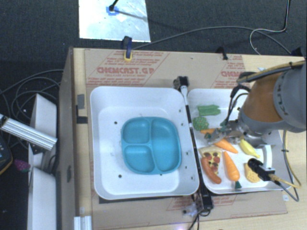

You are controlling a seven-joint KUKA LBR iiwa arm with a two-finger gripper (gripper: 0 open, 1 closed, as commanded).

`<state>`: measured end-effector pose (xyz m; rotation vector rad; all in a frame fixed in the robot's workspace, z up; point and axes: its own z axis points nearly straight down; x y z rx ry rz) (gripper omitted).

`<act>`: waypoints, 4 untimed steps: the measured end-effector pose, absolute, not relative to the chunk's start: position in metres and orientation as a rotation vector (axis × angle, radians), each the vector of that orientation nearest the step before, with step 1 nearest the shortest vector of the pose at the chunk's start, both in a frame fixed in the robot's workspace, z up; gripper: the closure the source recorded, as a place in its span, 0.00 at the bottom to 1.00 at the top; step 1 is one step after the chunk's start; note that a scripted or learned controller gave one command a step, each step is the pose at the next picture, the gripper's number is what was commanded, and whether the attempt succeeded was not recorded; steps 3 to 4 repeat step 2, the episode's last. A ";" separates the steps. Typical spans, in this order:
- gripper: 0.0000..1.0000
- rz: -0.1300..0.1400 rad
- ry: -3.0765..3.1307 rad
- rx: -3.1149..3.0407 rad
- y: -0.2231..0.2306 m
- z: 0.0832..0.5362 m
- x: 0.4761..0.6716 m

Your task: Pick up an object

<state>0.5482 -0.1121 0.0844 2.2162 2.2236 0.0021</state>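
- White bins are seen side by side: the left bin (103,128) holds a blue plate (150,144) with compartments; the right bin (218,96) holds toy food.
- Spread in the right bin are a green piece (209,110), broccoli (200,123), two carrots (226,145) (231,167), a banana (249,148), a pizza slice (212,155), a sausage (210,170) and a yellow piece (251,173).
- The gripper (229,131) is lowered among these, near the upper carrot and broccoli.
- Its fingers are masked by the arm (273,102); whether anything is held cannot be told.
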 end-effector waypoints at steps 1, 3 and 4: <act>1.00 0.003 2.223 2.216 -0.112 0.095 0.549; 1.00 0.005 2.225 2.215 -0.052 0.185 0.556; 1.00 0.005 2.225 2.215 -0.052 0.185 0.556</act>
